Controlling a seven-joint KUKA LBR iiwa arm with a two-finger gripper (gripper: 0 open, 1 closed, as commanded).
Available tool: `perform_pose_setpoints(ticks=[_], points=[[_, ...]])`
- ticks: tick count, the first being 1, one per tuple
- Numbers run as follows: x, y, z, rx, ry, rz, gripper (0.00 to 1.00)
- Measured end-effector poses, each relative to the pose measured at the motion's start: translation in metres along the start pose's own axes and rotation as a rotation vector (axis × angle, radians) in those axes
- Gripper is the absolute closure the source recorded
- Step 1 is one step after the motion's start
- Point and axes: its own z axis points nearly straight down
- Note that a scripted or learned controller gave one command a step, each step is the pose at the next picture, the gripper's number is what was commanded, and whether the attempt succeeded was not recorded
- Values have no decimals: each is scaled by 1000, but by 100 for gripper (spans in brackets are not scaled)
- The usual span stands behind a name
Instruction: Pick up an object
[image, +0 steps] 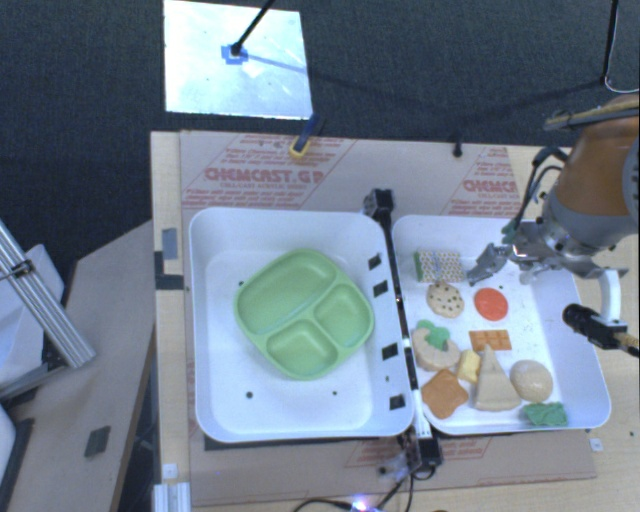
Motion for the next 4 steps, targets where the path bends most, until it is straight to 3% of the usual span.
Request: perform_pose_setpoints(ticks=[2,3,4], points=[[-5,9,97,-9,-1,3,0],[-4,11,84,-17,-2,2,100],[-6,20,38,-10,-3,0,100]])
